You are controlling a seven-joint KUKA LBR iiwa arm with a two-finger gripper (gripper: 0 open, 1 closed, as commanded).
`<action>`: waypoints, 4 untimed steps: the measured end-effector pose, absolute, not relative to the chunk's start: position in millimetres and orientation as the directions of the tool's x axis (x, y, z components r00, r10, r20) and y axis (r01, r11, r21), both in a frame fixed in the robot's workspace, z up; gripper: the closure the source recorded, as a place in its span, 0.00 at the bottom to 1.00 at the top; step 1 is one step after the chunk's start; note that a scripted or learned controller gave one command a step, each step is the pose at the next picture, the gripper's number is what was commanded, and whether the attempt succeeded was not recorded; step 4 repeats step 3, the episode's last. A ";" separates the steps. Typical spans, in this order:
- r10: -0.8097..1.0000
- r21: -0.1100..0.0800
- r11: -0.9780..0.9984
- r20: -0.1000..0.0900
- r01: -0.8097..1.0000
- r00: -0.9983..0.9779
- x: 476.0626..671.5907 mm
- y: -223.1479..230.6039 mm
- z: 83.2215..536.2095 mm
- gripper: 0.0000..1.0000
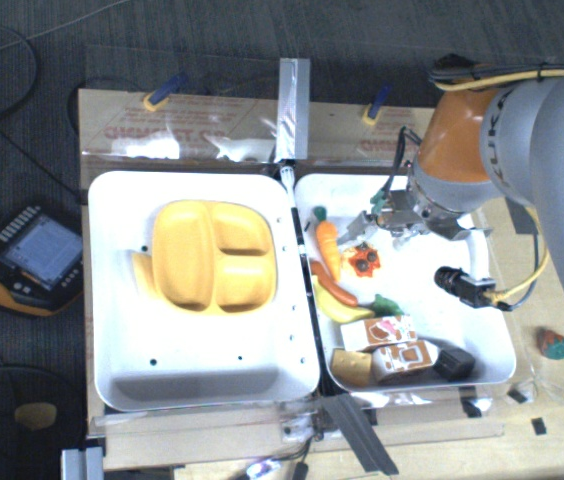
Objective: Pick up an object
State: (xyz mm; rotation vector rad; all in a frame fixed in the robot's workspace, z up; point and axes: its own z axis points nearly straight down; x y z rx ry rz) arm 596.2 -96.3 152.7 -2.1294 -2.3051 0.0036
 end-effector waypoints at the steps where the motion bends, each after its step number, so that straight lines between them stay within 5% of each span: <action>1: 1.000 0.015 0.001 -0.005 1.000 -0.001 590.5 -97.3 92.1 0.00; 2: 1.000 0.026 -0.001 -0.007 1.000 0.001 594.1 -99.8 108.9 1.00; 3: 0.995 -0.003 -0.095 -0.002 0.995 0.095 605.1 -38.5 183.6 1.00; 4: 0.995 -0.003 -0.095 -0.002 0.995 0.095 605.1 -38.5 183.6 1.00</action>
